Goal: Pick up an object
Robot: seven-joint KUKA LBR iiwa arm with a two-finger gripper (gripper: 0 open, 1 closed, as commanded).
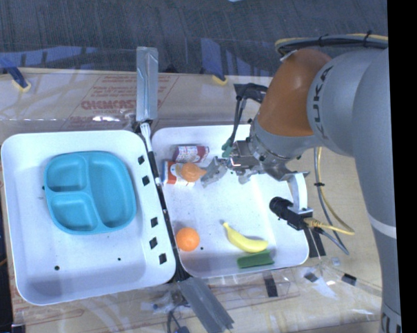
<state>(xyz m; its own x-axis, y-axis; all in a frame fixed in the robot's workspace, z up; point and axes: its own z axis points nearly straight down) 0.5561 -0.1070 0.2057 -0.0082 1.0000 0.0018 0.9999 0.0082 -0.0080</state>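
Observation:
My gripper [228, 174] hangs low over the upper middle of the right bin [289, 252], open, with bare bin floor between its fingers. Its left finger [211, 174] points at a small orange-and-white item [189, 172] just to its left, close to it but apart. Behind that item lies a dark red and white packet [189, 153]. An orange ball [187, 239] rests near the bin's front left. A yellow banana [245, 240] lies near the front, and a green object [255, 260] sits against the front wall below it.
The left bin [34, 273] holds a blue divided plate [90, 191]. A ridge with black clips [153, 199] separates the two bins. The arm's grey body and orange band [295, 96] overhang the right bin's back right corner; cables [332, 222] trail on its right side.

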